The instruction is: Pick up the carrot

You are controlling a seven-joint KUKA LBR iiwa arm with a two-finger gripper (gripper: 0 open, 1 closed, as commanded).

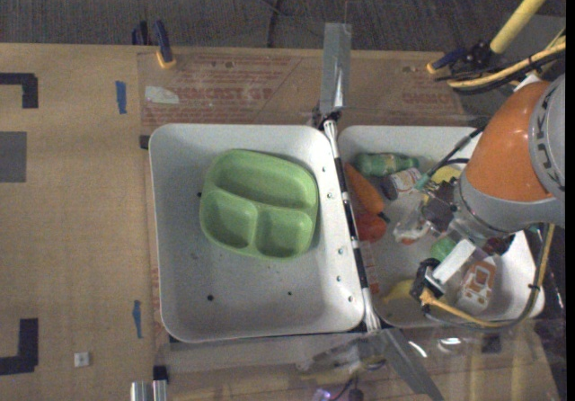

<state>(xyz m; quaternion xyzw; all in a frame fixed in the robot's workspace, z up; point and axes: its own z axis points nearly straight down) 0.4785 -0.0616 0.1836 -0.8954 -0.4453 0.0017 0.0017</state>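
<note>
The carrot (363,189) is an orange tapered piece lying at a slant along the left wall of the right bin (359,140). A red rounded item (370,227) touches its lower end. The arm with its orange band (506,159) reaches in from the right over that bin. My gripper (420,223) hangs low over the middle of the bin, to the right of the carrot and a little below it, among small cluttered items. Nothing orange shows at the gripper.
A green bottle (385,163) lies at the back of the right bin. A small green item (442,248), an orange-and-white packet (479,283) and a pale yellow piece (396,292) lie near the arm. The left bin (180,237) holds a green divided plate (260,202).
</note>
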